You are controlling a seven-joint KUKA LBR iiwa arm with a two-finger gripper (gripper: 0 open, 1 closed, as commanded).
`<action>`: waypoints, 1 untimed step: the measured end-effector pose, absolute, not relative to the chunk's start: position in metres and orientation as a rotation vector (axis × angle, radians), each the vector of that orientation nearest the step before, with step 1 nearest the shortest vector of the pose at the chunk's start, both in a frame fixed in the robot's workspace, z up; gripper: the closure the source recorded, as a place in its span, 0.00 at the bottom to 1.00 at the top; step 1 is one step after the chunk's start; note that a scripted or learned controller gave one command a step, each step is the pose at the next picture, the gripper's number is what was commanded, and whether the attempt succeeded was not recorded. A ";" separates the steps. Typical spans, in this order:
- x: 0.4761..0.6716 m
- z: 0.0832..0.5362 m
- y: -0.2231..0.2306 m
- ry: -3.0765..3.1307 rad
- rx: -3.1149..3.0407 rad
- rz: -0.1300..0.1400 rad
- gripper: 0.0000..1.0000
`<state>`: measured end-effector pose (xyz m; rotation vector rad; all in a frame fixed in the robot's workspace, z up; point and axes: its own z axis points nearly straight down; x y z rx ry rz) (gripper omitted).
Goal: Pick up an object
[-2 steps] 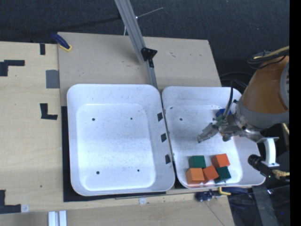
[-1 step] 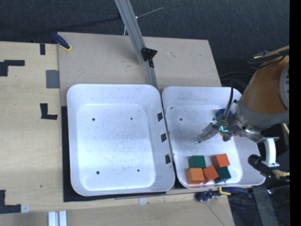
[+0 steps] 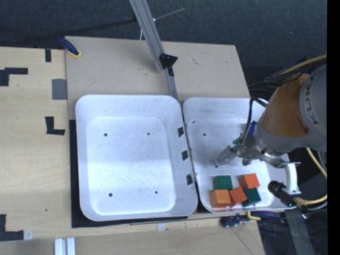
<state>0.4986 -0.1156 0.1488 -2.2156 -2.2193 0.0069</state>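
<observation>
While the arm point(image 3: 289, 116) is reaching in from the right, its gripper point(image 3: 229, 155) is hanging above the blocks in the right bin point(image 3: 212, 116).
Jaws are spreading apart, gripping nothing. Orange and green blocks point(image 3: 234, 190) are crowding the near corner, touching; dropping straight onto the green block point(image 3: 222, 182), which seems the most exposed, is probably wisest. Left bin point(image 3: 127, 153) is lying alongside.

i see the wooden bench point(image 3: 133, 62), pale tan. two shallow white bins sit on it side by side, touching: left bin point(image 3: 85, 142), right bin point(image 3: 212, 110). black tape marks point(image 3: 51, 125) on the bench at left. blue-yellow clip point(image 3: 70, 47) near the far edge.
</observation>
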 end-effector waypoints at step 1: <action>0.497 0.095 -0.115 -2.218 -2.216 0.007 0.00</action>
